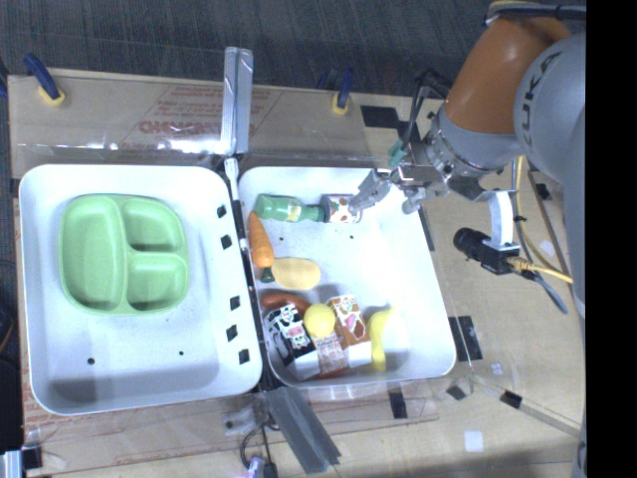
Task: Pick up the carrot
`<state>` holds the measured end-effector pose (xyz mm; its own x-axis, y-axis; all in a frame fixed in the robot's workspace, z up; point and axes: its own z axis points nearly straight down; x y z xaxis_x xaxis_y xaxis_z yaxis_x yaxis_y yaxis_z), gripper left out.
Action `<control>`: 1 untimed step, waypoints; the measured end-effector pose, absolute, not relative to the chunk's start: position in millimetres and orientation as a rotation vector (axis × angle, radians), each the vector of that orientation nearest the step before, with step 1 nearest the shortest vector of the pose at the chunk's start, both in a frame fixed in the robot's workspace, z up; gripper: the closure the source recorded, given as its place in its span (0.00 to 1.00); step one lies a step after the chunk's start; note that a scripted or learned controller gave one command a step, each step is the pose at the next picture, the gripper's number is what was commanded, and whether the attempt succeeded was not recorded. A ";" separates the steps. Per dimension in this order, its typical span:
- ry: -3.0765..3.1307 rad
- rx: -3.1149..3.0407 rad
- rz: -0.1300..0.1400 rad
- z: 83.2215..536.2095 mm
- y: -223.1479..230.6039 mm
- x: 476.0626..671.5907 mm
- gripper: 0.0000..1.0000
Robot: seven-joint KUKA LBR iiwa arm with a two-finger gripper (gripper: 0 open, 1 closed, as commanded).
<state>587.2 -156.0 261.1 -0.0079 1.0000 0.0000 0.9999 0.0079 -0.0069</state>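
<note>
From above, the bench (pixel 119 108) carries two shallow white bins side by side. The left bin (pixel 60 386) holds a light green divided plate (pixel 124 254), which lies in its upper left part.

The right bin (pixel 413 297) holds the rest. The carrot (pixel 260 242) lies along the bin's left wall, its narrow end pointing up and its thick end down, just beside a pale yellow potato-shaped piece (pixel 290 273) that touches or nearly touches its lower end. Above the carrot lies a green bottle (pixel 284 208) on its side, with its cap toward a small red-and-white carton (pixel 339 210). Along the bottom wall sits a cluster: a brown sausage-like piece (pixel 284 302), a black-and-white carton (pixel 290 330), a lemon (pixel 319 320), a red-and-white box (pixel 346 319) and a banana (pixel 378 337).

The arm (pixel 518 78) reaches in from the right at the bin's upper right corner. The gripper (pixel 390 191) hangs over the top edge of the right bin, well apart from the carrot, and its fingers (pixel 366 195) stand spread apart with nothing between them, one tip close to the small carton.
</note>
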 end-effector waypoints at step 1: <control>-2.388 -2.033 0.007 145.7 -91.3 570.1 0.00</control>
<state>570.1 -91.3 145.7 -0.1594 0.9872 0.0011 0.9872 0.1594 -0.0069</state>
